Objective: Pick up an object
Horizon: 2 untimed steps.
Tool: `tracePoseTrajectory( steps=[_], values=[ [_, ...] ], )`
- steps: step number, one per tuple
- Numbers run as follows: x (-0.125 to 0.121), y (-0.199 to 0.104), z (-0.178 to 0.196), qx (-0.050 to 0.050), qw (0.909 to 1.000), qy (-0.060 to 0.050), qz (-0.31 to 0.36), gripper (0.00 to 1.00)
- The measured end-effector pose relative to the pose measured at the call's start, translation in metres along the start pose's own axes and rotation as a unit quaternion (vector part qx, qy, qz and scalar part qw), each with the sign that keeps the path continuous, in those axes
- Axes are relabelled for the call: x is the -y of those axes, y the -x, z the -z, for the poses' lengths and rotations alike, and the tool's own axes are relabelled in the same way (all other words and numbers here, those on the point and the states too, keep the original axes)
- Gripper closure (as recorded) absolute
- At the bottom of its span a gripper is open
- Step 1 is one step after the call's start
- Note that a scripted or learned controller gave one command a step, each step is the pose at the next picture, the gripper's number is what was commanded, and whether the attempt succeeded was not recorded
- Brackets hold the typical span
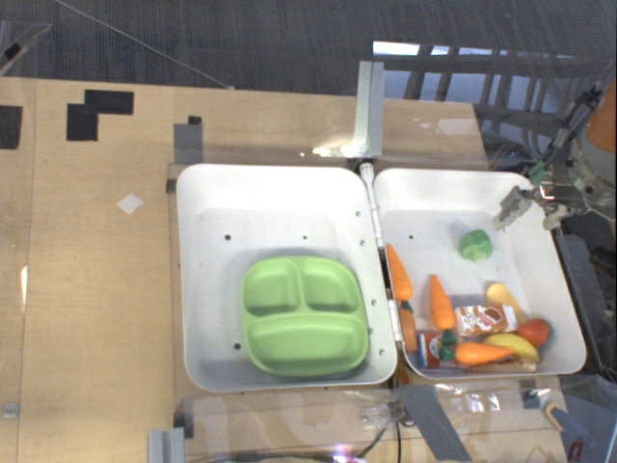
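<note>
The right bin [424, 196] holds a heap of toy food. A small green round piece [475, 245] lies alone near its middle. Along the front are orange carrots [441, 302], a second carrot [399, 276] against the left wall, a third [482, 353] at the front, a yellow banana [512, 346], a red tomato [536, 332] and a small printed box [476, 320]. My gripper [532, 210] hangs over the bin's right rim, up and to the right of the green piece. It is open, and nothing is between its fingers.
A green divided plate [305, 315] lies in the left bin [212, 220]. A metal post [370, 109] stands behind the seam between the bins. The arm and its cables crowd the right edge.
</note>
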<state>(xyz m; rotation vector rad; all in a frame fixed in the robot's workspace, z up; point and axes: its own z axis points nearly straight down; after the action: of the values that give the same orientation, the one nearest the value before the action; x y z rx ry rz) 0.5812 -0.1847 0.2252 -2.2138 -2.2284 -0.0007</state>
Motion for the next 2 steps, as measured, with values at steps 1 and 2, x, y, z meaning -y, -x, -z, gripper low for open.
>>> tracePoseTrajectory(
  steps=[1,2],
  values=[
    [-0.041,0.019,-0.127,0.001,0.9989,0.004,-0.046,0.0],
    [-0.016,0.01,-0.135,0.002,0.9991,0.007,-0.041,0.0]
  ],
)
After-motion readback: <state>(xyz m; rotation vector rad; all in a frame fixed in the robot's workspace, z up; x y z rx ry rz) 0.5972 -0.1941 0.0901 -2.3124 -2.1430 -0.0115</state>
